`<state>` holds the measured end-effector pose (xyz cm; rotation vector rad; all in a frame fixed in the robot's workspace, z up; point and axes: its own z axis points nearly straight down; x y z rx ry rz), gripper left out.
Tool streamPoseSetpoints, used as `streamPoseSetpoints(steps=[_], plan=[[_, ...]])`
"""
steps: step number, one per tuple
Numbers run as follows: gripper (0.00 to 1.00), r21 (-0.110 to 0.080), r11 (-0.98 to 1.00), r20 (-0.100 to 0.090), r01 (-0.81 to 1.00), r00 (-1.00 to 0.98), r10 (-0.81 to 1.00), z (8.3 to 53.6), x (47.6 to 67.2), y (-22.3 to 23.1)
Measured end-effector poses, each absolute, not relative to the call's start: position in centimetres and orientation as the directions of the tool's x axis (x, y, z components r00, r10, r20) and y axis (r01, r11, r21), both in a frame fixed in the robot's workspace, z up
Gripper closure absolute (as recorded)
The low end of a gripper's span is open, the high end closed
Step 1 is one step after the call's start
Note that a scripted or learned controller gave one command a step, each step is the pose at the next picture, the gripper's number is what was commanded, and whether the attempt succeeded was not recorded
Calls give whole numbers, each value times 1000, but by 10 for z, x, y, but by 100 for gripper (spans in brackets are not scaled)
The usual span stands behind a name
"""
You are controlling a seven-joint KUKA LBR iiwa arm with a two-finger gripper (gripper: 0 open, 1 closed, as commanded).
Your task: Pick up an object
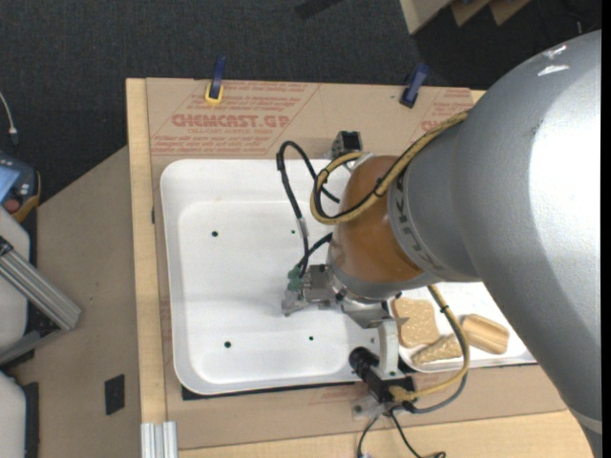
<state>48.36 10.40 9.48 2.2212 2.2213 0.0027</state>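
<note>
from my remote seat the arm [516,189] was the biggest thing on screen, a grey bulk coming in from the right of the left bin [205,256] and covering most of that bin's right side. its orange band [372,227] sat over the bin's right half, with black and yellow cables looping around it. below all that lay the desk [153,170], topped with brown printed board and pinned by two clips beyond the bin's far rim.

the left bin itself was wide, white and shallow, with a few dark dots on its floor. to its right, the right bin [506,337] peeked out beneath the arm, and there sat the things to pick: tan foam-like objects [417,322], one blocky, one rounded [485,333], and a pale speckled one [437,350] nearest the front rim, all bunched close together.

the gripper [304,292] hung low over the left bin's floor, right of its middle. i could not tell how it was set, as the wrist hid it from above.

my judgement: nothing lay under the gripper, so a good pick would mean travelling right across the shared rim, centring over one tan object standing clear of its neighbours, then descending straight.
</note>
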Motion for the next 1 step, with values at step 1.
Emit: streamPoseSetpoints(steps=[1], plan=[[0,4,2,0,1000,-2,1000,84,549,110]])
